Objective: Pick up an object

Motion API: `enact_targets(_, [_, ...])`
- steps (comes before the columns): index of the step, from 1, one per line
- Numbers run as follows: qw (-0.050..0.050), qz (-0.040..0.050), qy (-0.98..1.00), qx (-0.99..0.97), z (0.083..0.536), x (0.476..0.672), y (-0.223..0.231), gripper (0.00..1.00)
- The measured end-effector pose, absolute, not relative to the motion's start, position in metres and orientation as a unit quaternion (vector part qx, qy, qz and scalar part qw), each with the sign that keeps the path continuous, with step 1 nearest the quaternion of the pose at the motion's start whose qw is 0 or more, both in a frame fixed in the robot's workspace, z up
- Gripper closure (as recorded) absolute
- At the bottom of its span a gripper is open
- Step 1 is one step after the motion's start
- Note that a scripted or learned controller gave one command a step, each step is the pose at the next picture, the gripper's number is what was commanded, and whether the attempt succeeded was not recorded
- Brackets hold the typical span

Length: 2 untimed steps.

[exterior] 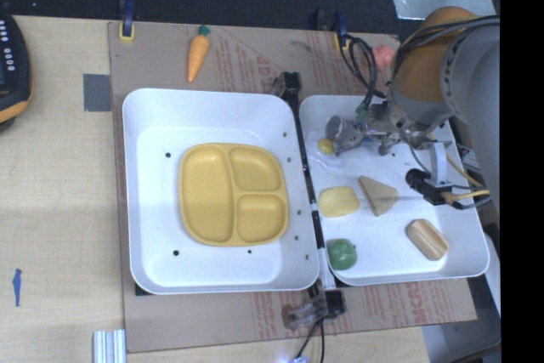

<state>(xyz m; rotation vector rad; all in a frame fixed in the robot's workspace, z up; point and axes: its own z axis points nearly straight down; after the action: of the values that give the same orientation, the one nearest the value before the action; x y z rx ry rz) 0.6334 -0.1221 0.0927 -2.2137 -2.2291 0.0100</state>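
Camera view: looking down at a slant on two white bins side by side on a brown board.
Right bin (476,268): the landmark for everything below; the loose objects lie in it.
Small yellow piece (325,146): near the bin's upper left corner, just beside the gripper's tip; too small to read a long axis.
Pale yellow lump (338,201): by the bin's left wall, long axis running left to right.
Tan wedge (378,195): near the bin's middle, just right of the lump, its narrow point toward the upper left.
Tan roll (426,239): lower right of the bin, long axis slanting from upper left to lower right.
Green ball (342,254): lower left corner of the bin.
Gripper (336,134): low over the bin's upper left part, pointing left; whether the claw is open or closed cannot be told.
Arm (446,68): grey with an orange band, reaching in over the bin's upper right edge.
Left bin (144,183): touching the right bin's left side, holding a yellow divided tray (234,193).
Carrot (197,53): on the board, well to the upper left of the right bin, tip pointing down.
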Motion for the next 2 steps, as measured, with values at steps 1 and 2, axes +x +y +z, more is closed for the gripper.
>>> enact_targets(1, [0.018, 0.0099, -0.709, -0.705, 0.087, 0.65, -0.151, 0.0])
enact_targets(2, [0.003, 0.003, -0.707, -0.707, 0.124, 0.654, -0.212, 0.0])
